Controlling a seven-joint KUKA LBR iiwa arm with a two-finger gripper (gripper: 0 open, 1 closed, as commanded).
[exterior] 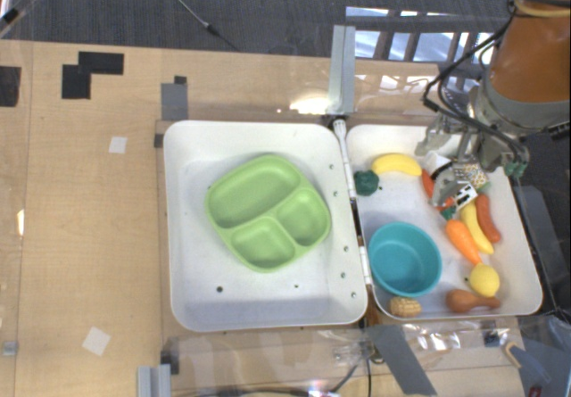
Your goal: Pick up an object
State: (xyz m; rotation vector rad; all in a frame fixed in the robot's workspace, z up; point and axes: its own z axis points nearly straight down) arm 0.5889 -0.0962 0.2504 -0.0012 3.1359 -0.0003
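My gripper [457, 190] hangs low over the upper right part of the right bin [526, 297], below the grey wrist and orange band. Directly beneath and beside it lie a red pepper [488, 217], a small yellow piece [472, 227] and an orange carrot [462, 240]. A small red object [428, 185] peeks out at the gripper's left side. To the left of the gripper rests a yellow banana [397, 165], with a dark green piece [366, 181] beside it. Nothing visibly hangs from the gripper.
A teal bowl [404, 259] stands in the right bin's lower left. A lemon [484, 279], a brown potato [462, 301] and a tan peanut-like piece [406, 305] lie along the near wall. The left bin [192, 297] holds a green divided plate [266, 210].
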